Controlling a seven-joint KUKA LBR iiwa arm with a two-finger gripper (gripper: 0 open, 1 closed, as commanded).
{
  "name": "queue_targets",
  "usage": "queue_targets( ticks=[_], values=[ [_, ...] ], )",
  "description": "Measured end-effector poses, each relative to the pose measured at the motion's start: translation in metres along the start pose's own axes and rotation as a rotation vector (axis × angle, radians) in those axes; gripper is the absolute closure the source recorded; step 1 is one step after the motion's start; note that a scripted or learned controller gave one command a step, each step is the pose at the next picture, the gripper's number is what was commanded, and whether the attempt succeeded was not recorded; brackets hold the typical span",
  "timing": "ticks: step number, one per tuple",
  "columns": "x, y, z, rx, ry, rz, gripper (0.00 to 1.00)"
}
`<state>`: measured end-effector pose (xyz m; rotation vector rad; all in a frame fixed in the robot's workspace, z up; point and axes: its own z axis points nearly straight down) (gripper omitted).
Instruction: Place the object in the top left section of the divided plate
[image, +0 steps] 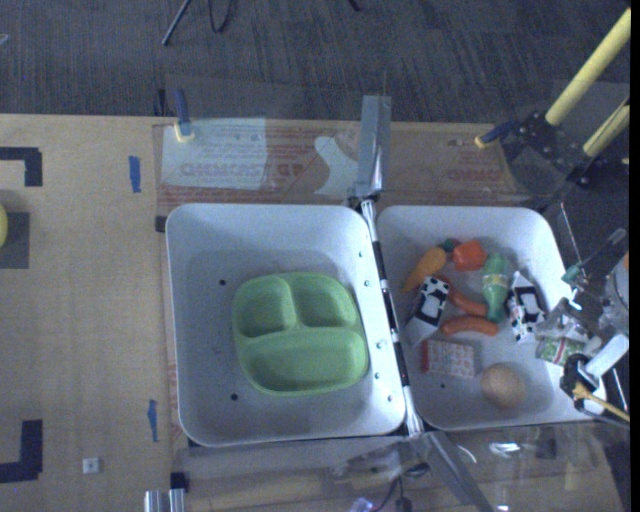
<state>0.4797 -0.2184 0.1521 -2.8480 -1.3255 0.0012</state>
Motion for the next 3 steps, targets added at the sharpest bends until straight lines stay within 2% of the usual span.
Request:
queue_targets(
  ticks=[1,2,3],
  values=[
    [0.060,-0.041,0.055,-0.028,0.008,0.030,1.00],
    [0.181,-0.101,-0.032,0.003,-0.001,0.024,1.00],
    [0.124,-0.100,-0.081,0.002,-0.002,0.191,1.00]
  ],
)
